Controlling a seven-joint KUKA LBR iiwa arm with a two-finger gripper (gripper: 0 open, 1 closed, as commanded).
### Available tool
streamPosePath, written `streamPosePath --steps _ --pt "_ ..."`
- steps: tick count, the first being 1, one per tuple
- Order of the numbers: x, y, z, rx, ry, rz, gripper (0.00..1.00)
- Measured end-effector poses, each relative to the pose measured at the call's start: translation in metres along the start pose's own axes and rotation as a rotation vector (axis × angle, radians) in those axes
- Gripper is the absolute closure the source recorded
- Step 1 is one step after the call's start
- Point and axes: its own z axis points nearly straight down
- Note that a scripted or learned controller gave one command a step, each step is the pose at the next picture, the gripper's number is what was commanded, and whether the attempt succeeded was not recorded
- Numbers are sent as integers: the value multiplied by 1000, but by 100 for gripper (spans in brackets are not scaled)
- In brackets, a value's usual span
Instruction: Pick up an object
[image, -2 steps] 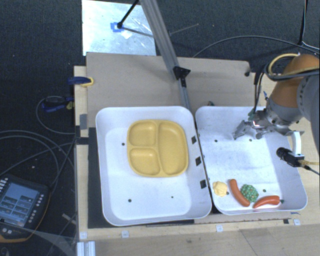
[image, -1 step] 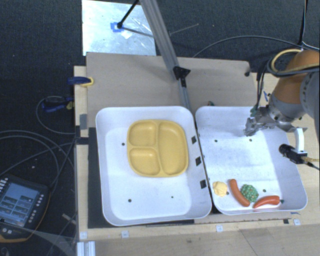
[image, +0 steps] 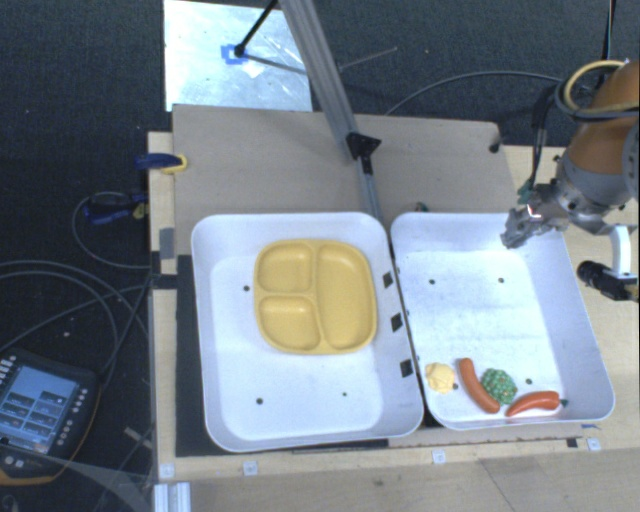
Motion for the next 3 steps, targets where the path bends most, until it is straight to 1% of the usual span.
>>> streamPosePath --steps 2,3 --pt "-3 1 -95 0 0 -1 100" --pt "48 -5 -101 6 3 -2 100"
